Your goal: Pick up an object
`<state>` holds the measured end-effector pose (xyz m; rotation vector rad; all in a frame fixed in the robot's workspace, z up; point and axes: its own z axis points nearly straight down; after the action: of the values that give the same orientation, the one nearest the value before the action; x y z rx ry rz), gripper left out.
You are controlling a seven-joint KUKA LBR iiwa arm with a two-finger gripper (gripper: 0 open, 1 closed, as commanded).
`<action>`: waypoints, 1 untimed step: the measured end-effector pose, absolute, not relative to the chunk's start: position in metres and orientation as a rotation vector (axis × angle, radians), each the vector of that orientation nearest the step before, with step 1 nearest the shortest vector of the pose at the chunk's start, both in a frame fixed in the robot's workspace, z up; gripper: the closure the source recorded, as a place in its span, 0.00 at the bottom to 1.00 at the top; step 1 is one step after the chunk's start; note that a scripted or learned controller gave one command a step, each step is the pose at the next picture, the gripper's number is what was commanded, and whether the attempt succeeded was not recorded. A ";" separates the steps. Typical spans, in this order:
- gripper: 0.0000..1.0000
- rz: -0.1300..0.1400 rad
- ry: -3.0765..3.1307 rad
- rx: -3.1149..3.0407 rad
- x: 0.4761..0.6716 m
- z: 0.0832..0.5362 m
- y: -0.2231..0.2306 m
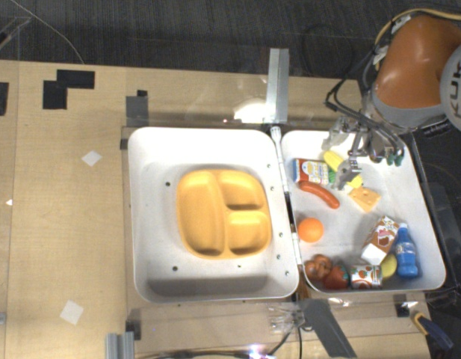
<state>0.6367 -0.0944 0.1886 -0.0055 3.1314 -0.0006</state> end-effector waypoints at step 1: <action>0.00 0.003 3.038 0.753 0.658 0.099 -0.088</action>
<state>0.6582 -0.0882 0.0992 0.7526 3.0382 0.0025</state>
